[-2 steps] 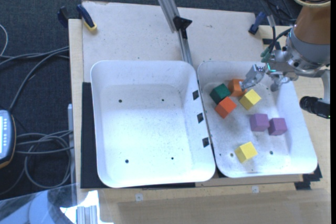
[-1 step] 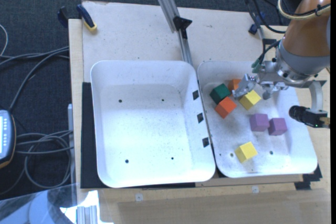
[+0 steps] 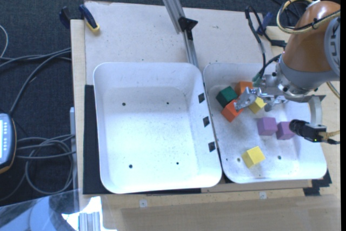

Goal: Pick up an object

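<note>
Blocks crowd the right-hand bin (image 3: 303, 170) as the arm's hand (image 3: 250, 99) reaches in among them from the right, its metal fingers pointing leftward toward the divide between the two bins. Whether those fingers are spread or closed cannot be told from this height, and nothing is plainly seen held between them.

Closest to the hand is a small yellow block (image 3: 257, 105), lying just beside and slightly below the fingers, partly hidden by the metalwork. Just beyond the fingertips, to their left, sit a green block (image 3: 226, 96) and, below it, an orange block (image 3: 231, 111); a second orange block (image 3: 244, 87) shows just above the hand. These four form a tight cluster, touching or nearly so.

Further from the hand, back toward the arm's side and lower in the bin, lie two purple blocks (image 3: 266, 126) (image 3: 285, 130) side by side, and a larger yellow block (image 3: 253, 157) well apart near the bin's front wall.

Judged from this layout, the pick turns on the cluster directly at the fingertips: the small yellow block is the nearest candidate, with the green and orange blocks a short push further left. Crowding there could make a clean grip difficult. The left bin (image 3: 108, 132) on the bench (image 3: 135, 30) plays no part.
</note>
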`<state>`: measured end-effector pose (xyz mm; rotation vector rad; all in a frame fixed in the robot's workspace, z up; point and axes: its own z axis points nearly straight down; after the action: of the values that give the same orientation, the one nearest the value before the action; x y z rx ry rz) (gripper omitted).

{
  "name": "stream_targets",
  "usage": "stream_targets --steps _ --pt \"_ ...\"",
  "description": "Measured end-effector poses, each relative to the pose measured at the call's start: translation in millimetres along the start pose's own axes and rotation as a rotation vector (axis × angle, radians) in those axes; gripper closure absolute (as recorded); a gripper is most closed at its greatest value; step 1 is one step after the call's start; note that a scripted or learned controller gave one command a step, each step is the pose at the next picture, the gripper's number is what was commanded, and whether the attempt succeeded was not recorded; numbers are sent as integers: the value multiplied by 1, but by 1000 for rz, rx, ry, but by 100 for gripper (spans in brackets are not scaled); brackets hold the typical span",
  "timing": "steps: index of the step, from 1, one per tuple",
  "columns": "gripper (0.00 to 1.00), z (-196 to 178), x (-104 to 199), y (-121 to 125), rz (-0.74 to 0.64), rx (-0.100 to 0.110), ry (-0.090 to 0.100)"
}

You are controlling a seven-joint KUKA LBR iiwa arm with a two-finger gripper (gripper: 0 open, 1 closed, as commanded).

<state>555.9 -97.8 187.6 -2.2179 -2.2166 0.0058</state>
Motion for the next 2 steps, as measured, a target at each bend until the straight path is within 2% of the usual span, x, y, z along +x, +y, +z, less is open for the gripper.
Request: stream_targets --steps 1,2 --pt "0 61 1 5 -1 1 1" --pt "100 46 1 8 -1 -9 -1"
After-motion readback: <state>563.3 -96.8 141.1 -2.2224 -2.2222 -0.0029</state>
